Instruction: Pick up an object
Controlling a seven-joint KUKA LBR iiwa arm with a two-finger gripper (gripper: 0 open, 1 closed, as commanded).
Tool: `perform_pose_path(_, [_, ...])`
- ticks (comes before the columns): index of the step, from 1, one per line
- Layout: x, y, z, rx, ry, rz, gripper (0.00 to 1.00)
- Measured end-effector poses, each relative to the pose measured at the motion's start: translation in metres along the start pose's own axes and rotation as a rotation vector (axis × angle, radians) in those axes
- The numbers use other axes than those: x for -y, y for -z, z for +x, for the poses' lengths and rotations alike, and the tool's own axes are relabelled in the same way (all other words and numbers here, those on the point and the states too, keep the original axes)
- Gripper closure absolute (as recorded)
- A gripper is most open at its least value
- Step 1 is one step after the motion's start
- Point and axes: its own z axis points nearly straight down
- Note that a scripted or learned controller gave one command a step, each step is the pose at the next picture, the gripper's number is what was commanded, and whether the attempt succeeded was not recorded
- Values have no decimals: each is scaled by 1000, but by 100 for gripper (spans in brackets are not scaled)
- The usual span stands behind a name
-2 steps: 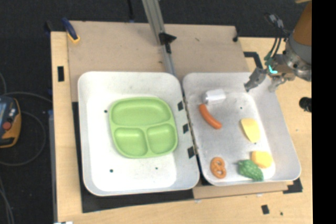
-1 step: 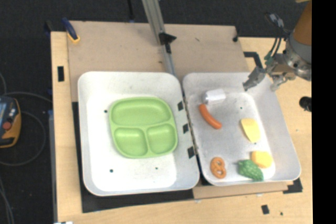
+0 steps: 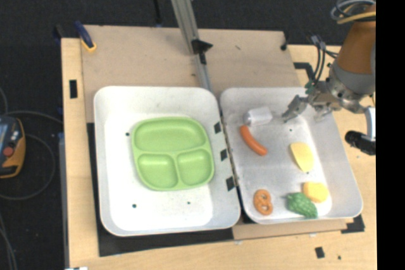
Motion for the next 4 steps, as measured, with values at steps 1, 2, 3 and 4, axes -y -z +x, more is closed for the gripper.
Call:
perform_pose_path(1, [9,-58,0,0,0,0,0])
perform_pose_path(2, [9,-74,-2,1,-1,-3,0])
perform_pose_path(3, [8,-61,-3,3,-1,-8,100])
perform_pose_path(4, [13,-16,-3,0,-4,-7,100])
